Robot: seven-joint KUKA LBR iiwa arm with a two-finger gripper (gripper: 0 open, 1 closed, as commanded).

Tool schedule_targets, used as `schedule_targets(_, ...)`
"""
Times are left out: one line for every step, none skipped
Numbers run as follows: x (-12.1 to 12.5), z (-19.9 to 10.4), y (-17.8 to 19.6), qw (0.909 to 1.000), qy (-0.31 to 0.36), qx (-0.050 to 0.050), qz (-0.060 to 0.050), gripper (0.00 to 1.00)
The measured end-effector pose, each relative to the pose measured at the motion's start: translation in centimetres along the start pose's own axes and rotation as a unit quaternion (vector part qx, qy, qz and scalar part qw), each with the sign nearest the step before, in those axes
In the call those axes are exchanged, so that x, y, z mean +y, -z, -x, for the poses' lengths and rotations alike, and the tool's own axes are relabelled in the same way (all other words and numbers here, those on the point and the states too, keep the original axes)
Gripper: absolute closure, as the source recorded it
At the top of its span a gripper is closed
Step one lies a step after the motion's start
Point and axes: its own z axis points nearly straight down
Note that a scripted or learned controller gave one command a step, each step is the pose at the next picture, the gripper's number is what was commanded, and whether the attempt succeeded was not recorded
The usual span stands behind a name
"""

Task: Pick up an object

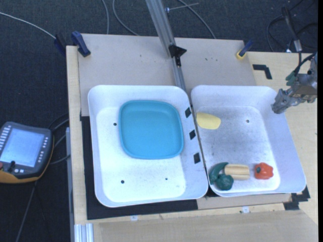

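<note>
Grey claw (281, 105) hangs over the right bin's (282, 135) far right rim — its state unclear — well apart from the yellow piece (208, 121).

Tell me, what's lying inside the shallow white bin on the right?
Inside the right white bin: a yellow lemon-like piece, a green vegetable, a tan roll and a red pepper. Nothing looks covered.

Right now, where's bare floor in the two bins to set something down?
Right bin: the speckled middle is bare, between the yellow piece at its upper left and the front row. That front edge is crowded: green vegetable, corn cob, red pepper. Left bin: the blue plate takes the centre; a bare strip runs along the front below it.
</note>
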Motion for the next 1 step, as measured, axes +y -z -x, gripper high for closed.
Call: schedule_targets(-0.5,-5.27,-1.85,1.0,0.002,0.001,-0.002,1.0)
